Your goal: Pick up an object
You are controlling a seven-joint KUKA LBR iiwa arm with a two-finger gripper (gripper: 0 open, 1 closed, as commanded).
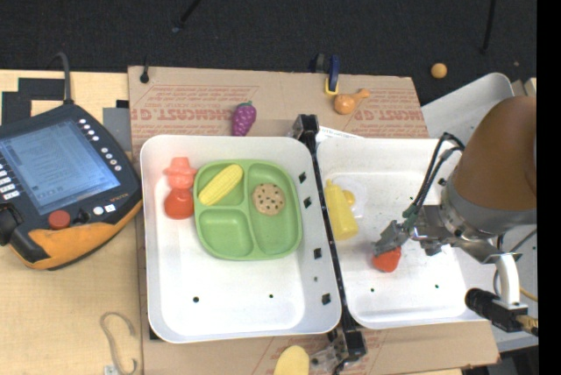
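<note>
In the right bin (421, 312) a small red round object (387, 260) lies near the middle of the floor. My gripper (393, 239) is low in that bin, directly over the red object's upper edge and seemingly touching it; the grey wrist behind it reaches in from the right. A yellow bottle (341, 208) lies at the right bin's left side, apart from the gripper. The left bin (228, 307) bears a green divided plate (248, 235) with a corn cob (218, 183) and a cookie (268, 199). A red-orange toy (179, 188) stands beside the plate.
A teach pendant (61, 180) rests on the bench at the left. Purple grapes (244, 117) and an orange toy (347, 102) lie on the cardboard behind the bins. A yellow item (292, 359) sits in front of the bins. A black divider (320, 229) separates the bins.
</note>
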